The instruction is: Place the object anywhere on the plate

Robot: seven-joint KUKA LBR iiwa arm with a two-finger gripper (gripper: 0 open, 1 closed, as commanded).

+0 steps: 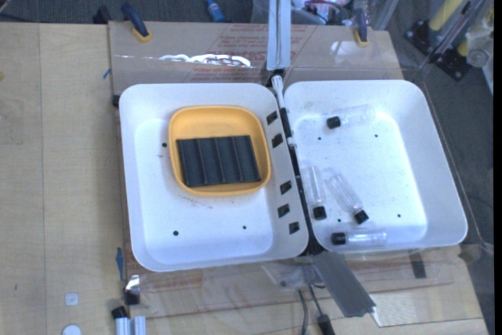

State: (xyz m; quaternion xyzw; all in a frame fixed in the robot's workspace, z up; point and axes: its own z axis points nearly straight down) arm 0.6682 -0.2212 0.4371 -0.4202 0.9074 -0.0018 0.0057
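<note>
Sitting flat on the yellow plate [216,114] in the left bin [204,239] is the dark ribbed block [217,161], which I take as the task's object. It lies fully inside the plate's rim, with its long axis running across the view and its right end tipped slightly down. Its ridges run crosswise to that axis. Judging from how things lie, the placing looks already done, with the block at rest and nothing touching it. The gripper's state cannot be told from this frame, so there is no call on wide, narrow or holding. The arm reaches in from the view's right, so the block would lie on the hand's far side. That puts it past the right bin [408,169] and over the centre divider [282,161]. The nearer bin holds a few clear vials [346,195] with black caps, scattered and well apart from the plate. Any further reach to the block would cross over those vials and meet the block's short right end first. A grip would probably go across the short width, not along the length.
</note>
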